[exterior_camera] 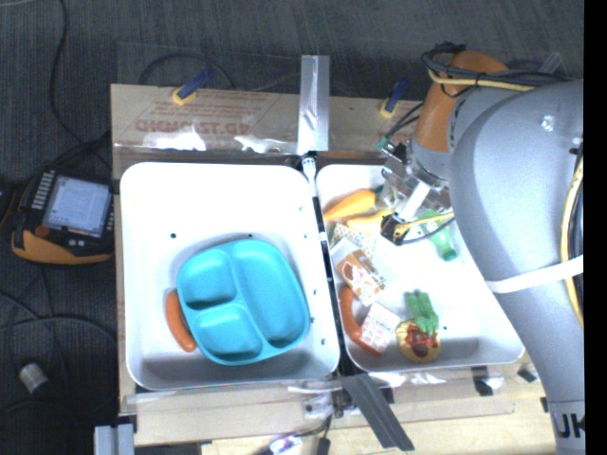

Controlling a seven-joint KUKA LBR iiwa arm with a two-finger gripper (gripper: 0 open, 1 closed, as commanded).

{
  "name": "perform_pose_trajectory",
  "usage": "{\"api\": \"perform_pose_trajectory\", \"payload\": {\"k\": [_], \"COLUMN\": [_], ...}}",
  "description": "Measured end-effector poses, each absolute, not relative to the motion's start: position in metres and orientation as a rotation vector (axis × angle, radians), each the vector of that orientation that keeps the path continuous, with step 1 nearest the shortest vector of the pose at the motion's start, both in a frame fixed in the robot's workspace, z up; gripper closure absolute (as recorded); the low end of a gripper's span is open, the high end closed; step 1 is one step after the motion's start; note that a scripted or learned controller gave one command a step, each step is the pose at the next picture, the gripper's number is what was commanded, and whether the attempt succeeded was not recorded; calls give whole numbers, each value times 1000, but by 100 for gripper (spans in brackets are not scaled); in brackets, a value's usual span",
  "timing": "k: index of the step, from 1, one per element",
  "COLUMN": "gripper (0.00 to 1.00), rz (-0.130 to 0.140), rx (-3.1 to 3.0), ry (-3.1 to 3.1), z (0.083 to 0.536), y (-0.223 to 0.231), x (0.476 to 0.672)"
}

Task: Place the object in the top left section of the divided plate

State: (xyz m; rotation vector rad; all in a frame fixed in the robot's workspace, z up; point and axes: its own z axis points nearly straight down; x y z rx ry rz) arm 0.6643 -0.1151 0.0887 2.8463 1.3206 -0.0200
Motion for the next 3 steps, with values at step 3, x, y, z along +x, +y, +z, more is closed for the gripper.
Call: {"api": "perform_pose_trajectory", "payload": {"k": [3], "gripper": [100], "rz": [-10], "rx": [3009], "ry": [916], "z": [132], "y": [-201], "x": [661]}}
